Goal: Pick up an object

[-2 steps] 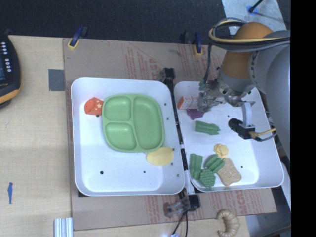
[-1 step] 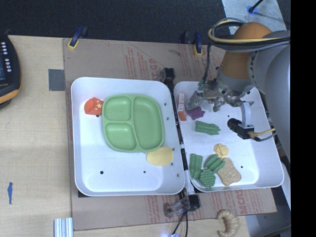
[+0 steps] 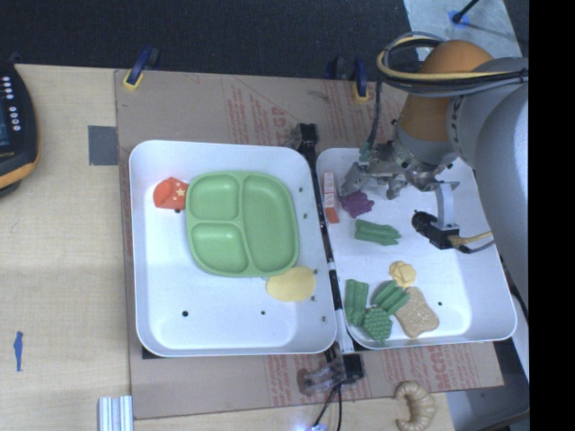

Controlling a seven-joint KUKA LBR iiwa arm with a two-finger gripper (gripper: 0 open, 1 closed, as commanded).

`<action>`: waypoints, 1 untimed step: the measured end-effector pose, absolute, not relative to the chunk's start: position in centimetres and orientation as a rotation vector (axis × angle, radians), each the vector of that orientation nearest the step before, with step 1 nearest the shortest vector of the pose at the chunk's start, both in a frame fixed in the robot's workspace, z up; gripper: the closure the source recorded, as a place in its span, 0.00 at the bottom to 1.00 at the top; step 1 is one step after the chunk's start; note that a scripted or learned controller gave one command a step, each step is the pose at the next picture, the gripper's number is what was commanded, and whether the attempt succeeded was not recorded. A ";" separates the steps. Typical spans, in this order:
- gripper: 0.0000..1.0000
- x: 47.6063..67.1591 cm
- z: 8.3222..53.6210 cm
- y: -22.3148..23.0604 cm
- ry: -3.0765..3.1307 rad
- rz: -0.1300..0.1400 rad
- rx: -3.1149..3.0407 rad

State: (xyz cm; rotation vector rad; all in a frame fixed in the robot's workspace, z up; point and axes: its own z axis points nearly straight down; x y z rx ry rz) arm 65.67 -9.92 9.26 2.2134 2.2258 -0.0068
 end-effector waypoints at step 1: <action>0.00 65.7 9.3 -9.8 2.227 -0.004 2.215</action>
